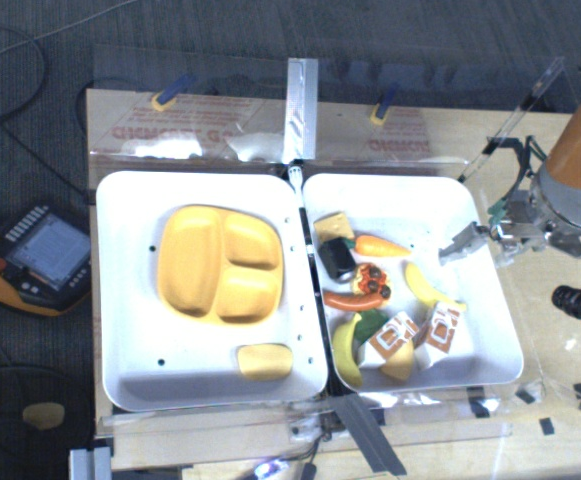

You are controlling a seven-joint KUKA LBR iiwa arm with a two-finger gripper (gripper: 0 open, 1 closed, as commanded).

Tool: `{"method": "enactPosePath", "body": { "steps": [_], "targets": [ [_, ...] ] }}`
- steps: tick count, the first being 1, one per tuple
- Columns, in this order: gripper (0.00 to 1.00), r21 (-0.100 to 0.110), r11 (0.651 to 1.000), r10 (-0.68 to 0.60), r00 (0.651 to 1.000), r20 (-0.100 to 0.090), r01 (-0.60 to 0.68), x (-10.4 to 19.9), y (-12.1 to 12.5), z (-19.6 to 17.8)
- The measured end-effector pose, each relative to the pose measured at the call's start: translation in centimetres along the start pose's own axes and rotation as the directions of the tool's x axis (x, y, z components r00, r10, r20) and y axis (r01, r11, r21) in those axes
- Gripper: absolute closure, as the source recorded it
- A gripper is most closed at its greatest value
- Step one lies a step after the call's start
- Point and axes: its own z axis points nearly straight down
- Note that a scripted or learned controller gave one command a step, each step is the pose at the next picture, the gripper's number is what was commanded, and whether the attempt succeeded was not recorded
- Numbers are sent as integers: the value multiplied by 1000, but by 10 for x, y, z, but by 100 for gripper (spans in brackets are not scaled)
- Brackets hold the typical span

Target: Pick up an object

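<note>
One fixed camera, high above the bench (530, 148), slanted downward, both white bins (110, 268) in frame

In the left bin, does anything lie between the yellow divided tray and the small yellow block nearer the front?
No. In the camera view, bare white bin floor separates the yellow divided tray from the small yellow block; they lie apart.

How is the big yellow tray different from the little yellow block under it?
The big yellow plastic tray with three compartments is far larger than the small plain yellow block. The tray has moulded sections; the block looks smooth and solid. The tray sits mid-bin; the block lies near the front edge. Both are yellow and share the left white bin.
</note>
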Motion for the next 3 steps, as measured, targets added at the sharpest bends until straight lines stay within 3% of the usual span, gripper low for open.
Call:
{"method": "enactPosePath", "body": {
  "steps": [1, 2, 3],
  "targets": [
    [0, -2, 998, -59, 998, 0, 59, 20, 12, 137],
    [100, -1, 998, -59, 998, -1, 59, 20, 12, 128],
    [100, 1, 990, 139, 990, 2, -139, 57, 33, 37]
  ]
}}
